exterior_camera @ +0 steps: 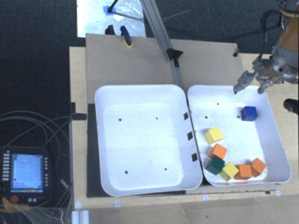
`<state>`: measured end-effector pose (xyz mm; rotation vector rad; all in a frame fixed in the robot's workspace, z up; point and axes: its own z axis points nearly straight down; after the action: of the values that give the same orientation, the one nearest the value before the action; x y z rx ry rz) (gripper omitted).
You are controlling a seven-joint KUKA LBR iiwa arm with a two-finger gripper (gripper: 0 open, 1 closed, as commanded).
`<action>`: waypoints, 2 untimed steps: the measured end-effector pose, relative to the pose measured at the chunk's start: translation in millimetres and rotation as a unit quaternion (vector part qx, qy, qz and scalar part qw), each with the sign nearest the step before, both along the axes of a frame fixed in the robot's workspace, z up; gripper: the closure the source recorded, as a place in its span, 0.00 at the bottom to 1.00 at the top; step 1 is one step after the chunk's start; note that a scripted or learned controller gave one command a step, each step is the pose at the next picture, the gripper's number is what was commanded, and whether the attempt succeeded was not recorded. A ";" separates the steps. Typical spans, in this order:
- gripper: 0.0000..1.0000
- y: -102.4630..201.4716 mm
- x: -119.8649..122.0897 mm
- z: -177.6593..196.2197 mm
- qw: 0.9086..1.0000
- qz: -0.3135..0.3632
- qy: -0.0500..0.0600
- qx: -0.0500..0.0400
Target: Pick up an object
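My gripper (252,86) hangs over the far right corner of the right bin (275,139), open, with nothing between its fingers. A blue cube (248,113) lies on the bin floor just below and in front of it. Further toward the front lie a yellow cube (214,135), an orange cube (217,151), a dark green cube (215,164), a second yellow cube (229,171) and two more orange cubes (244,171) (258,166) clustered at the near edge.
The left bin (103,125) sits beside the right one, joined by black clips (190,135). A grey pole (156,20) slants over the back of the bench. A teach pendant (23,174) with cables lies on the floor at left.
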<state>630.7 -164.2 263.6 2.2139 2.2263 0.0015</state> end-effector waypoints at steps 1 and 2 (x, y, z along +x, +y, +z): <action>0.00 0.0 0.0 0.1 1.000 0.000 0.000 0.000; 0.00 9.3 0.8 -56.6 1.000 0.000 0.002 0.000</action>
<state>631.5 -154.8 206.9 2.2165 2.2292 -0.0026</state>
